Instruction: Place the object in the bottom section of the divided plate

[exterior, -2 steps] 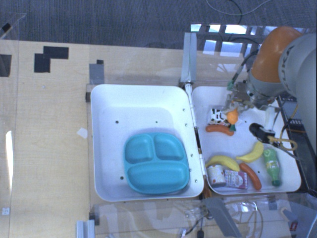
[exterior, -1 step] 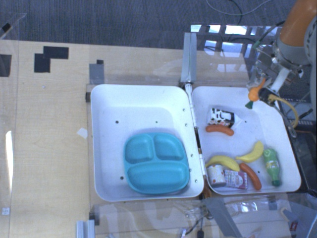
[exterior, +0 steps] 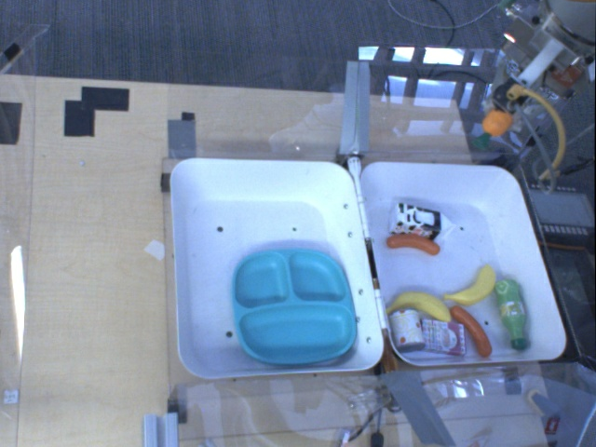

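A blue divided plate point(exterior: 244, 329) lies in the left white bin point(exterior: 200, 250), toward its near side. It has two small sections at the back and one wide section point(exterior: 296, 329) at the front, all bare. My gripper point(exterior: 503, 108) hangs high at the top right, beyond the far edge of the right bin point(exterior: 535, 240). A small orange toy with a green end point(exterior: 496, 122) sits at its fingertips, and the fingers look shut on it.
The right bin holds a black-and-white carton point(exterior: 414, 219), two red sausages point(exterior: 413, 244) point(exterior: 472, 331), two yellow bananas point(exterior: 419, 303) point(exterior: 472, 287), a green bottle point(exterior: 510, 313), a small can point(exterior: 406, 329) and a pink packet point(exterior: 442, 336). A metal divider post point(exterior: 354, 110) stands behind the bins.
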